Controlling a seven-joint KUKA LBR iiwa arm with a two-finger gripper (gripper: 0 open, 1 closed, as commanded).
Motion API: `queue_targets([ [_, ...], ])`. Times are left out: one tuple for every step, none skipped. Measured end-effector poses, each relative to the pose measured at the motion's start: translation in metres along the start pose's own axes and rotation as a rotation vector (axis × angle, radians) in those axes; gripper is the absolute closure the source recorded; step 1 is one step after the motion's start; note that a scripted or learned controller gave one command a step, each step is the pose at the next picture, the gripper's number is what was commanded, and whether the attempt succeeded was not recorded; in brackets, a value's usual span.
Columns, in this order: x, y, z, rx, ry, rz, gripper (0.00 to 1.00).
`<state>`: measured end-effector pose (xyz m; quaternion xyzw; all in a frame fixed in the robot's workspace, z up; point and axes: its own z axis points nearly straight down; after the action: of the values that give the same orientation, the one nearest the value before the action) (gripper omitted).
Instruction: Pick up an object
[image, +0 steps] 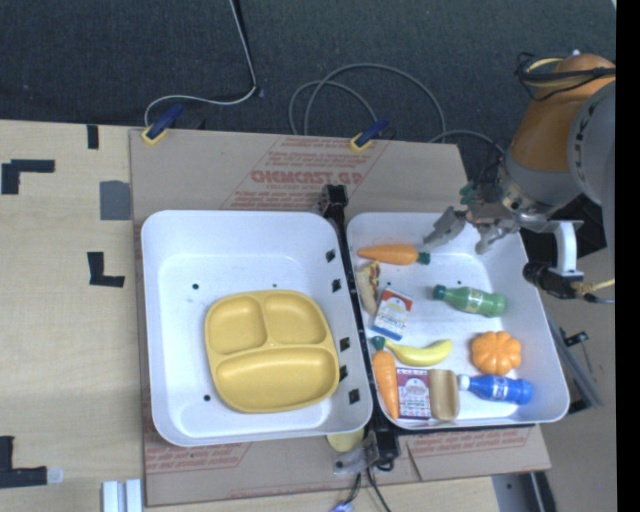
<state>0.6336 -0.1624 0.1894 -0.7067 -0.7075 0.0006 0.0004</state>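
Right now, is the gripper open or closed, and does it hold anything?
Gripper: open, fingers spread, holding nothing; it is above the far edge of the right bin, just beyond the carrot.

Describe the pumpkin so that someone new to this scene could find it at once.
Look in the right-hand white bin, the one crowded with toy food. The pumpkin sits near its right wall, between the green bottle above and the blue bottle below. It is the only round, ribbed orange thing; the carrots are long.
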Motion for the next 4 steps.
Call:
queue_targets([
  [0.056, 0.035, 0.086, -0.015, -0.004, 0.001, 0.0],
  [0.058, 0.039, 0.092, -0.018, -0.009, 0.0, 0.0],
  [0.058, 0.041, 0.093, -0.019, -0.009, 0.0, 0.0],
  [0.063, 0.03, 0.094, -0.027, -0.014, 0.0, 0.0],
])
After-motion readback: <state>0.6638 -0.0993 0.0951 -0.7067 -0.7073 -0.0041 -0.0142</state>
